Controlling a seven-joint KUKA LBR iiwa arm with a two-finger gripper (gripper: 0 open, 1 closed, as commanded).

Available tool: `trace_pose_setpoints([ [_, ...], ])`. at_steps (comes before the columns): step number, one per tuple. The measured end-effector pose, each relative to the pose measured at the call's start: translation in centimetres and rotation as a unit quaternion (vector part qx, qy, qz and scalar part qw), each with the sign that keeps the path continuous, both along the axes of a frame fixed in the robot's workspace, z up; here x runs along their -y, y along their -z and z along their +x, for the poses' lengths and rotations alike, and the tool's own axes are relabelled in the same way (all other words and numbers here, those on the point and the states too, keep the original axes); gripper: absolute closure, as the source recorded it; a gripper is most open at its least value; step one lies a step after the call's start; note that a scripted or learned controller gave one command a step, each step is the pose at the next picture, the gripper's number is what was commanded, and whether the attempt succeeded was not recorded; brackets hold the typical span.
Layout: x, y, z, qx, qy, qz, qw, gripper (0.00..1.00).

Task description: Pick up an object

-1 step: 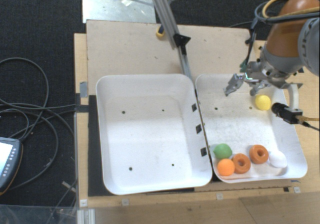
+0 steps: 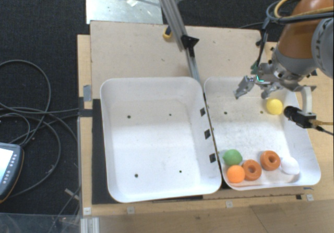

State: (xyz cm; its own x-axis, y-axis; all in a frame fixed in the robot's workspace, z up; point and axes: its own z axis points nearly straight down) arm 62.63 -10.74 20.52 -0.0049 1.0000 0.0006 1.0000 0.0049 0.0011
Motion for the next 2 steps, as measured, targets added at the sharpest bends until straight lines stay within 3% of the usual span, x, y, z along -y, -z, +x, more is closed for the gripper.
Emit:
trace_pose_setpoints([
  [2, 0.0, 11.5, -0.4, -0.002, 0.002, 0.0000, 1.0000, 0.00],
])
